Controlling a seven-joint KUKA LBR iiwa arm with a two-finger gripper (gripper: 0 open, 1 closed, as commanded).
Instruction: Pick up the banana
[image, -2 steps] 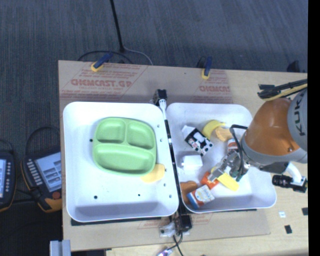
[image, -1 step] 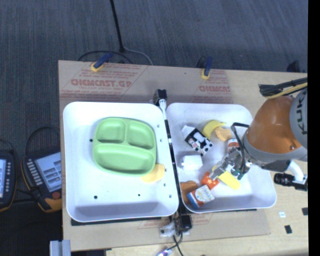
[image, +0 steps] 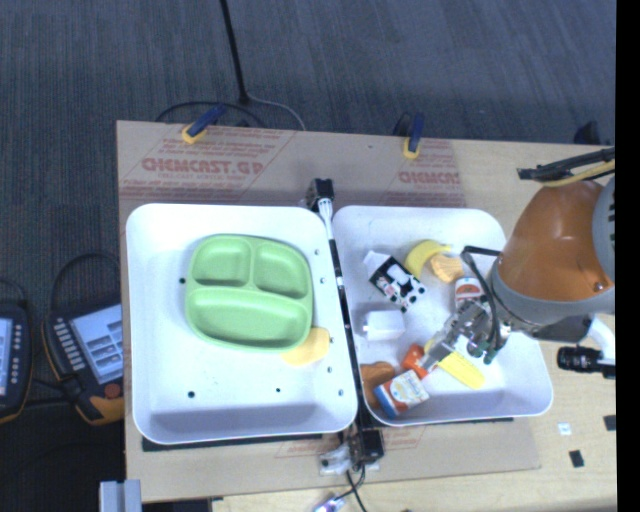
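The banana (image: 463, 371) is a short yellow piece lying near the front right of the right bin (image: 520, 400). My gripper (image: 467, 338) hangs low over the bin just behind the banana, its tip close to the banana's upper left end. The grey arm with its orange band (image: 558, 250) comes in from the right and hides the bin's right wall. Whether the gripper touches the banana is hidden from this angle.
Around the gripper the right bin holds a red and orange carton (image: 403, 390), a white box (image: 381, 323), a black and white item (image: 396, 281), a yellow toy (image: 430, 257) and a small can (image: 467, 292). The left bin (image: 160, 400) carries a green divided plate (image: 250, 290) with a yellow piece (image: 309, 347) at its corner.
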